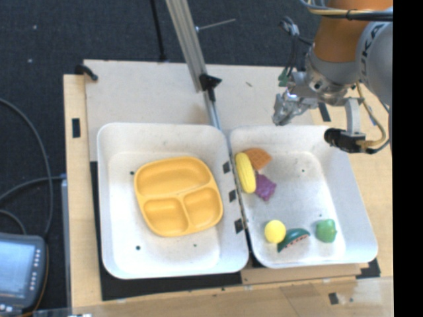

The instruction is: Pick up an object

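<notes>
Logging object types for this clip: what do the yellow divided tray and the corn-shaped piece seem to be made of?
Yellow divided tray: looks like moulded plastic, matte to slightly satin, one even colour, with rounded compartment walls. Corn-shaped piece: probably a plastic or rubbery toy, smooth with a uniform bright yellow; too small to tell hard from soft.

tray (177, 195): smooth yellow plastic
bins (119, 243): matt white, speckled
bench (145, 91): pale wood
post (187, 35): ribbed grey metal

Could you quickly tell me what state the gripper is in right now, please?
Gripper: above the far rim of the right bin, nothing seen in its grasp; open or closed cannot be told.
</notes>
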`<state>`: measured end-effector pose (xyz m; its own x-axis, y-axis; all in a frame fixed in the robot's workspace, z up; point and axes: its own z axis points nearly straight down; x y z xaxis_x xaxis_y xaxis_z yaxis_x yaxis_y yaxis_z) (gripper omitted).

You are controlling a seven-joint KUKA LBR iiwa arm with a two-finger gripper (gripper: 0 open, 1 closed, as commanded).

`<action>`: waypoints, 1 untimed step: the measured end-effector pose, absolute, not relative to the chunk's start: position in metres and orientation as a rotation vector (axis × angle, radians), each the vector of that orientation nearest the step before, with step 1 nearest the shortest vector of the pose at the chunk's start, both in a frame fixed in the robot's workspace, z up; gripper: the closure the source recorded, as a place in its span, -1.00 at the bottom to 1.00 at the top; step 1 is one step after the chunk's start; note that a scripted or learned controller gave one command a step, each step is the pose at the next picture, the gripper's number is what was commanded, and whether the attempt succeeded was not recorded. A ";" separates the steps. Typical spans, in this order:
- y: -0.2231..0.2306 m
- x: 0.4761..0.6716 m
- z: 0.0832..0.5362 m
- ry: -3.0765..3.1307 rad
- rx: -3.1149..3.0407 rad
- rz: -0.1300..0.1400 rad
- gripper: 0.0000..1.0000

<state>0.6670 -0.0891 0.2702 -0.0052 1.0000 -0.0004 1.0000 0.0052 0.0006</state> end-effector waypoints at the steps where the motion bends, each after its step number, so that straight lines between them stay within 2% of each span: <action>1: -0.033 0.661 0.259 2.229 2.215 -0.001 1.00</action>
